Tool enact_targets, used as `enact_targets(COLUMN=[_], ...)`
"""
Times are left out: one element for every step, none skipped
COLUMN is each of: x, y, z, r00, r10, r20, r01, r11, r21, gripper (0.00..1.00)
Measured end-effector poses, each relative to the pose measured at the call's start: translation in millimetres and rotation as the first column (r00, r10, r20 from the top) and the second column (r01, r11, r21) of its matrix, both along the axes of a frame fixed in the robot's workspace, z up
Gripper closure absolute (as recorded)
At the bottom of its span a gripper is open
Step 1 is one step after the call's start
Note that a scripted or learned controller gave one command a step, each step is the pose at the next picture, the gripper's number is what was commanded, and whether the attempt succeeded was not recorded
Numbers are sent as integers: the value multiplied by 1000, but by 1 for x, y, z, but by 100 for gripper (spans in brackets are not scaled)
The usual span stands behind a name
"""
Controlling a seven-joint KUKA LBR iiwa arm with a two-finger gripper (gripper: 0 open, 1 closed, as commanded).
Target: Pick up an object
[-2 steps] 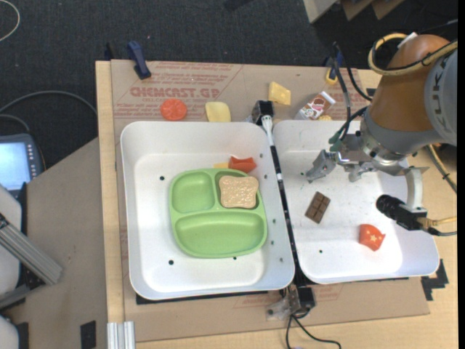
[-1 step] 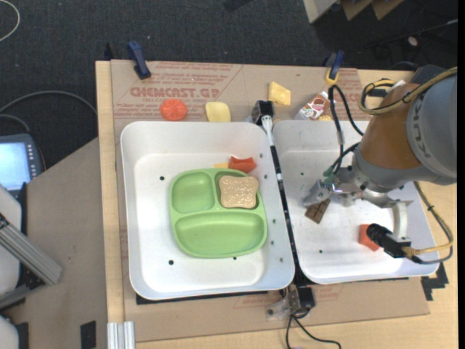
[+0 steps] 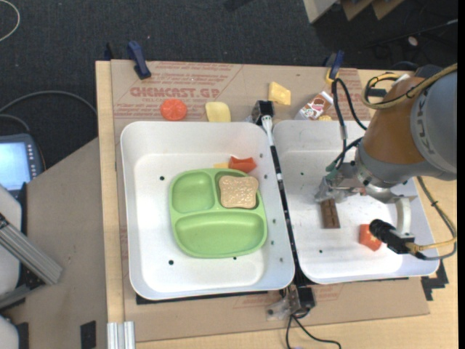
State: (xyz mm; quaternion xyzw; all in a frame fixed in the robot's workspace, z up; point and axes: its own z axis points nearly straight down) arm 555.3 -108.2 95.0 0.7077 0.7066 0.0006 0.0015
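Observation:
In the right bin (image 3: 320,262) a brown bar (image 3: 330,214) lies flat near the middle, and an orange-red block (image 3: 368,237) sits to its right. My gripper (image 3: 330,192) hangs low over the bar's far end, touching or nearly touching it; the wrist hides the contact. The grey arm with its orange band (image 3: 389,133) covers the back right of this bin. In the left bin (image 3: 142,217) a green divided plate (image 3: 214,233) carries a slice of toast (image 3: 238,191), with an orange piece (image 3: 243,163) just behind the plate.
Behind the bins on the cardboard lie an orange disc (image 3: 173,109), a yellow piece (image 3: 217,111), a yellow wedge (image 3: 279,93) and a small packet (image 3: 314,107). Blue clamps (image 3: 138,59) hold the board's back edge. Cables (image 3: 347,115) trail beside the arm.

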Motion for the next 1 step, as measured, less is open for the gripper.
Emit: enact_targets(x=[16], y=[81], z=[96], r00=[1000], r10=[11], r20=[8], r01=[-11], r11=[1000], r21=[3], gripper=[100])
